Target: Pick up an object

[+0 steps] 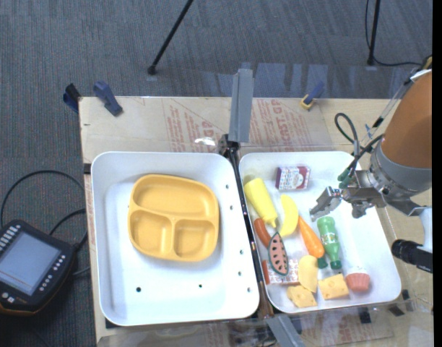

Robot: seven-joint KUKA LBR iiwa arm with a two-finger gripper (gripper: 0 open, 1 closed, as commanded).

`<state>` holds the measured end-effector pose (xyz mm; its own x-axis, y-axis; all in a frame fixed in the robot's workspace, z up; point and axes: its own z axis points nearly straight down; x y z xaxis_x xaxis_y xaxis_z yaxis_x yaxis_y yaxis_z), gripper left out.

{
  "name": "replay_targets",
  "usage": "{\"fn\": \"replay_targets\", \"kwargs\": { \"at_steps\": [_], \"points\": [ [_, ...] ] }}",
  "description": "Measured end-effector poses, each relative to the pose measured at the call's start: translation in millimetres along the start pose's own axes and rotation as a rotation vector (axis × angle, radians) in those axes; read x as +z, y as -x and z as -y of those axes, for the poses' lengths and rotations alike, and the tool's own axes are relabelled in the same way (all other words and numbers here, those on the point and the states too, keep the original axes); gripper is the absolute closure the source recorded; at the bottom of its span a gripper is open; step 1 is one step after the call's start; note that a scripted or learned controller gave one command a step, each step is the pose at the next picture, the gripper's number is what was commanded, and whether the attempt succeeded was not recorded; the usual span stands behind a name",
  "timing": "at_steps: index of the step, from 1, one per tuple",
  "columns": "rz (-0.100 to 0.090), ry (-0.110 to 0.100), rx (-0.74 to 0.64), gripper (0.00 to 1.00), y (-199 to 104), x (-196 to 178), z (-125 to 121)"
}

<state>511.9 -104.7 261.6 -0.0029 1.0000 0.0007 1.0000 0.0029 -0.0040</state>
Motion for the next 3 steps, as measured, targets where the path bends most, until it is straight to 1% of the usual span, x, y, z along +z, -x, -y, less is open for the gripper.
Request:
{"fn": "replay_targets", "kwargs": {
  "at_steps": [1,2,3],
  "points": [
    [-0.004,-0.014,0.065,0.0,26.1,168.3,-36.3],
    [-0.003,-0.002,0.074,1.0,29.7,152.9,-39.7],
    [0.007,0.035,0.138,1.0,42.0,162.6,15.4]
  ]
}}
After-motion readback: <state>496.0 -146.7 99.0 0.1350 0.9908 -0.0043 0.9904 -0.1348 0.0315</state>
